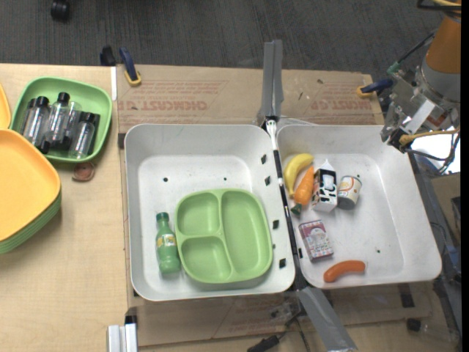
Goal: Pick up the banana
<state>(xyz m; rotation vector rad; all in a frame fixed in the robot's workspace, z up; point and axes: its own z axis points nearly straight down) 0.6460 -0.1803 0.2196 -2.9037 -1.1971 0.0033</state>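
Note:
A yellow banana lies in the right bin, against its left wall near the back. An orange carrot rests against its right side. My gripper hangs at the right bin's back right corner, over the rim and well away from the banana. Nothing shows in it.
The right bin also holds a black-and-white carton, a small can, a pink packet and a red sausage. In the left bin are a green divided plate and a green bottle. On the bench at far left stand a green tray of bottles and orange plates.

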